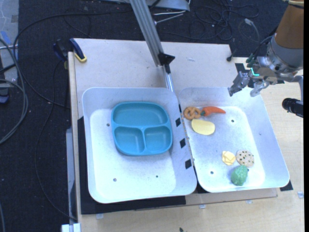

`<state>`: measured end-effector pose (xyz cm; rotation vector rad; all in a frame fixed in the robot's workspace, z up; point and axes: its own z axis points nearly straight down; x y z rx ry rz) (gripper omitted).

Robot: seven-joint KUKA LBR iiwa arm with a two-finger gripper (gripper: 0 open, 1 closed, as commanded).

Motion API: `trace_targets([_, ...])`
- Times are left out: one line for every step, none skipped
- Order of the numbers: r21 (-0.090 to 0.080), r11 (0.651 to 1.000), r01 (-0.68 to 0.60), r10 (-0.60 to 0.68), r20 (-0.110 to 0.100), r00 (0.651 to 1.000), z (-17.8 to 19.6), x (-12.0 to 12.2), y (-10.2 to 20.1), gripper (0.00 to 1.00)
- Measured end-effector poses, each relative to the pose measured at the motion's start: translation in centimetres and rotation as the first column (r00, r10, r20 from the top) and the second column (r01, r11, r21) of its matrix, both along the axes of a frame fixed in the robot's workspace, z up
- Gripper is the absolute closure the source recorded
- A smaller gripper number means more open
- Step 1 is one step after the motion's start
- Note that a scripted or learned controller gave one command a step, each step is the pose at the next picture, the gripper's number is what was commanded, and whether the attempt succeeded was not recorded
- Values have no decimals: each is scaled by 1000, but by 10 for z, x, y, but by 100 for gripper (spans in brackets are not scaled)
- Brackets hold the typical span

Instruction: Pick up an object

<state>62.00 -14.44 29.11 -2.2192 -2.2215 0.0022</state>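
White bins: two shallow bins side by side on my desk (120, 57); left bin (96, 178) carries a blue divided tray (142, 128); right bin (263, 129) carries the small items.
Candidates: all in the right bin. Pretzel (191, 112) and orange carrot (214, 110) touch near the far-left corner; a yellow oval piece (203, 127) lies just beside them. Nearer the front: a small yellow lump (228, 157), a cookie (245, 157) just beside it, a green broccoli-like piece (239, 176) touching the cookie's near edge.
Step in hand: approach, by my judgement. Nothing is lifted; every item lies on the bin floor.
My jaws (247, 87): parted, with nothing between them; two dark fingers splayed downward.
Pose: my arm enters from the right of the view, orange band up at the frame's top corner, wrist tilted so the jaws hang above the far-right edge of the right bin, well apart from any item.
Next move calls for: choosing one target, travelling over it, then a straight descent with the jaws straddling it.
Likely pick: the yellow oval piece looks easiest to me, with clear floor on its near side.
Risk: the cookie, lump and green piece crowd together; closing there may nudge a neighbour instead of gripping.
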Motion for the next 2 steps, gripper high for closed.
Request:
trace_targets([0, 1000, 0, 0, 2, 1000, 1, 0, 0, 0])
trace_targets([0, 1000, 1, -1, -4, 1000, -62, 6, 1, 0])
